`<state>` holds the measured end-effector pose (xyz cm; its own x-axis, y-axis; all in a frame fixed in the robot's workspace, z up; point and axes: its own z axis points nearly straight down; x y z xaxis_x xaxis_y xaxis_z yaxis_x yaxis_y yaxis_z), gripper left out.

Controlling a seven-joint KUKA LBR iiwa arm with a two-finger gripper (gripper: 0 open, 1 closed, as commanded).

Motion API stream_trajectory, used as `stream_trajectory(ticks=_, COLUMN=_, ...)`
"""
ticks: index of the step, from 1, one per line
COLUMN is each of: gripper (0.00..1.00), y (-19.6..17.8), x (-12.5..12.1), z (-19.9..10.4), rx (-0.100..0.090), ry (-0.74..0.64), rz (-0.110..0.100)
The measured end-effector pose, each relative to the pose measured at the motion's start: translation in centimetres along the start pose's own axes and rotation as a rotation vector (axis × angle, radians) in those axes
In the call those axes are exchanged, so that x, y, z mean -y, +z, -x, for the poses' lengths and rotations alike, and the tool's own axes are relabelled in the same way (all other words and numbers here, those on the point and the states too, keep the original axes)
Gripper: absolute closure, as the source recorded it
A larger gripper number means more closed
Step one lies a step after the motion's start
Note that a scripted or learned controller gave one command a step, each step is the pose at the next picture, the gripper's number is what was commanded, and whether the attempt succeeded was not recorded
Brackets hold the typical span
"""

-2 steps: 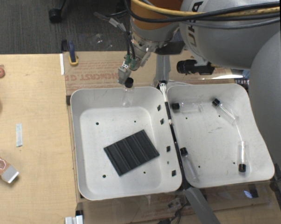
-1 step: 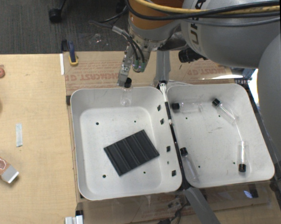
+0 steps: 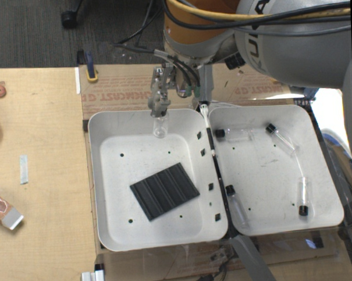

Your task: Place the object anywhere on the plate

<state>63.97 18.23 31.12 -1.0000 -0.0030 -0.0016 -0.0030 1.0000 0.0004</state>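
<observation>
**Currently: Carry Phase, Object Above the Left Bin**

Currently the two-finger gripper (image 3: 159, 111) hangs over the rear edge of the left shallow white bin (image 3: 99, 169), with a small clear plastic tube (image 3: 159, 129) showing just below its fingertips. The tube appears pinched between the fingers, which stand close together around its upper end; the transparent material makes the contact hard to confirm.

The dark grey ribbed rectangular plate (image 3: 165, 191) lies flat on the floor of the same bin, rotated at an angle, well apart from the gripper and nearer the front wall.

The right shallow white bin (image 3: 325, 159) contains several more clear tubes with black caps (image 3: 280, 137).

Step in hand, as judged: transport of the tube toward the plate.

Next move requirement: translate the gripper forward until the tube is over the plate centre, lower until the tube is near the ribbed surface, then release. The tube may roll; aligning it with the ribs should reduce this.
</observation>
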Motion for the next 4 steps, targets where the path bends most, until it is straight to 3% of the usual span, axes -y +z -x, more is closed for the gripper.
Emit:
stream_trajectory(ticks=1, gripper=1.0, y=3.8, x=-4.6, z=1.7, rx=0.003, ry=-0.632, rz=0.002)
stream_trajectory(ticks=2, gripper=1.0, y=5.9, x=-4.6, z=2.0, rx=0.001, ry=-0.77, rz=0.002)
stream_trajectory(ticks=3, gripper=1.0, y=6.2, x=-4.3, z=-0.4, rx=0.002, ry=-0.843, rz=0.002)
stream_trajectory(ticks=4, gripper=1.0, y=1.4, x=-4.0, z=1.4, rx=0.004, ry=-0.937, rz=0.002)
